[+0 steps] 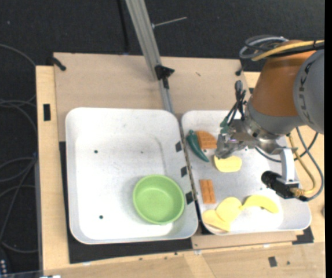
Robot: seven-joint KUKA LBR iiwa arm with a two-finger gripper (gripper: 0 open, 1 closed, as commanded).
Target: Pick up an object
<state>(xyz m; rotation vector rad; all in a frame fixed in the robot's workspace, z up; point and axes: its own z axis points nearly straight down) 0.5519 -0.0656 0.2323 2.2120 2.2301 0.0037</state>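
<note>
Dark carpeted floor, strewn with black cables, surrounds a pale wooden desk seen from above, with two shallow white plastic bins set side by side on it. A slanted grey metal pole crosses the desk from the top and ends near the gap between the bins.

Largest in the scene is the grey robot arm with its orange band, reaching in from the right over the right-hand bin. The left-hand bin carries a round green plastic bowl in its near right corner.

At the arm's end the tool hangs over the middle of the right-hand bin, pointing down. It sits just above a flat pale yellow piece, at or very near its upper edge; whether the tool is spread or pressed together cannot be told from this angle, and nothing is seen pinched in it.

Around it lie a dark green curved object beside an orange block to the tool's left, a small orange rectangular block near the bin's left wall, a cluster of yellow rounded pieces at the near edge, and a yellow banana-shaped piece to their right. A black fitting with cables sits on the arm's near side.
</note>
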